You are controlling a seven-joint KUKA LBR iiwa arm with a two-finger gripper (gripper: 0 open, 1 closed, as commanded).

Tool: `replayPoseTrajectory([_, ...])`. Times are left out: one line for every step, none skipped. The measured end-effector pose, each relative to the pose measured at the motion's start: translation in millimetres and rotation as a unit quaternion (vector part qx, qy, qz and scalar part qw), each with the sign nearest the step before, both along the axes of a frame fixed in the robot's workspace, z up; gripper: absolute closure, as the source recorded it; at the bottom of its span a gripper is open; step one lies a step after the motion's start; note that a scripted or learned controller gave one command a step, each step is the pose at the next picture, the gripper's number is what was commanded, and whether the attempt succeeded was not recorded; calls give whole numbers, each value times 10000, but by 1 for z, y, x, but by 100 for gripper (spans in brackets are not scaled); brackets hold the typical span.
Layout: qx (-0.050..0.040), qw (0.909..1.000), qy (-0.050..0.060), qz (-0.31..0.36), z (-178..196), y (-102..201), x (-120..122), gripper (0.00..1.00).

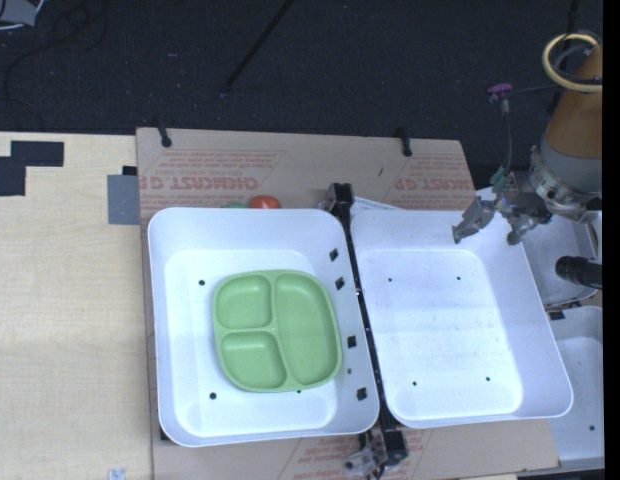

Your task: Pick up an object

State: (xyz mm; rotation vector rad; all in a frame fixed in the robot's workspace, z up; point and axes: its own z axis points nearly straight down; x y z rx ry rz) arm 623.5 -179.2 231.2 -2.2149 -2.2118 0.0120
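Well left of the hand (497, 223), fingers spread and holding nothing: green divided plate (277, 330), flat in the far bin (180, 258); low rim risks a slipped pinch.

Green tray (277, 330): looks like smooth plastic, soft satin sheen, moulded into three compartments.
Left bin (180, 268): white plastic, smooth, slightly glossy on the walls.
Right bin (535, 358): the same white plastic, smooth, with faint grey scuffing on the floor.
Cardboard sheet (290, 173): brown, matt, printed with red lettering.
Bench (60, 308): pale wood-grain surface, matt.
Claw (495, 223): grey, metallic-looking, dull finish.
Arm (575, 118): smooth casing with an orange band.
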Motion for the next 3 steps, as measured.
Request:
replayPoseTrajectory([-13,10000,-64,9,7,0,3,0])
replayPoseTrajectory([-10,10000,-38,7,-51,-8,5,0])
replayPoseTrajectory([-8,10000,-38,5,-98,-14,5,0])
